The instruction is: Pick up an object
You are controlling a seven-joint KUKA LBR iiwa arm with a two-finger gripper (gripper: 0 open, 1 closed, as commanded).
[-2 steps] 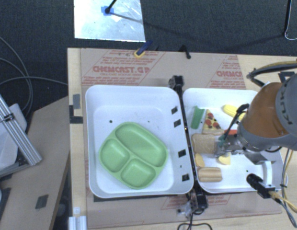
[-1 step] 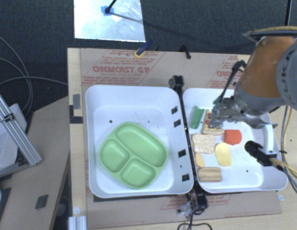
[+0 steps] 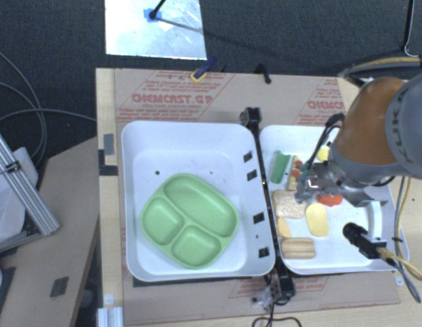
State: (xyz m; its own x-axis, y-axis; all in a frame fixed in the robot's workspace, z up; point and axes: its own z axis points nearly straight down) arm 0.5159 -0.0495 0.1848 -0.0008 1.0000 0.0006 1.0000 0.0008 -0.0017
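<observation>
My gripper (image 3: 306, 186) hangs low in the right bin (image 3: 347, 259), at the middle of a cluster of toy food. Just under and left of it lies a pale textured cracker (image 3: 286, 204). A yellow oval piece (image 3: 317, 220) lies just below the gripper. A red piece (image 3: 330, 198) shows at its right side, partly hidden by the wrist. A green block (image 3: 282, 165) leans near the bin's left wall, above the gripper. A tan bun (image 3: 297, 248) lies at the bin's front, with a small orange piece (image 3: 284, 227) above it.
The left bin (image 3: 146, 138) holds a green divided plate (image 3: 189, 219). A black divider (image 3: 263, 182) with clips runs between the bins. The arm's orange band (image 3: 371, 125) and grey body cover the right bin's far right part.
</observation>
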